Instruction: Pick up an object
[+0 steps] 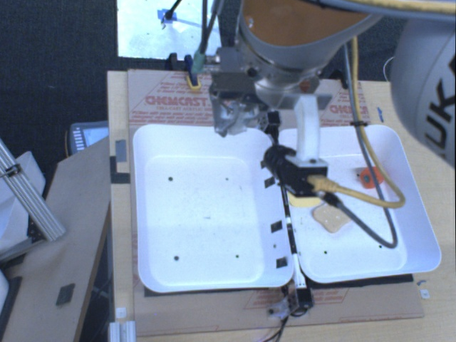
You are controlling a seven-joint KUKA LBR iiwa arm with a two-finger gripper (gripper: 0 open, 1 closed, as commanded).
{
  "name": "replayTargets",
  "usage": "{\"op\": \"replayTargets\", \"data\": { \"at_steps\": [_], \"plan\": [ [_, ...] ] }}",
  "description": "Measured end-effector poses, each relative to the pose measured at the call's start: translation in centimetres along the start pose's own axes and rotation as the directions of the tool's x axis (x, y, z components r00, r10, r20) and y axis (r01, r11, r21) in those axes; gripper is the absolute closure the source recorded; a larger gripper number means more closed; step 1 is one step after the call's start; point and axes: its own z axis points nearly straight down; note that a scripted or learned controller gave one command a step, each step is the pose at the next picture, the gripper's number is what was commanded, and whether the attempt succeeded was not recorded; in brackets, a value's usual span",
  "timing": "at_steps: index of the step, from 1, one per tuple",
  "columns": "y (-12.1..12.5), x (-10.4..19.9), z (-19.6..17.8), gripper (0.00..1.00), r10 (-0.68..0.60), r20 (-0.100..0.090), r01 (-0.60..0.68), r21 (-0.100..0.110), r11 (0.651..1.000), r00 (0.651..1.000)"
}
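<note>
Objects for picking lie in the right bin (406,212), toward the middle right of the frame: a small orange piece (369,177) near the bin's upper right area, a pale tan flat piece (332,218) lower down near the bin's centre, and a yellow item (306,201) just above the tan one, partly covered by dark hardware and a yellow cable (363,197) that loops across the bin floor beside a black cable (363,226). The left bin (196,212) sits touching the right one along a shared middle edge, with small dark clips spaced down that seam. Both bins rest on a brown cardboard sheet (171,98) printed with red lettering. The arm (299,13), its broad orange band filling the top centre of the frame, comes down from above (its grey body also bulks at the upper right). The gripper (231,116) hangs over the top edge of the left bin, near the seam, well apart from the orange and tan pieces. Its grey metal end is blurred, and whether the claw is released or clenched cannot be told; nothing is seen between its tips.
</note>
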Motion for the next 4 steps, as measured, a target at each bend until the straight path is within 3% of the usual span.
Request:
{"op": "replayTargets", "data": {
  "at_steps": [1,2,3,4],
  "plan": [
    [0.0,0.0,0.1,0.0,-0.001,0.001,0.001,0.001,1.0,1.0],
    [0.0,0.0,-1.1,1.0,-0.005,-0.001,0.005,-0.001,1.0,1.0],
    [0.0,0.0,-1.0,0.0,-0.007,-0.001,0.007,0.0,1.0,1.0],
    [0.0,0.1,-2.2,1.0,-0.011,-0.003,0.011,-0.003,1.0,1.0]
  ]
}}
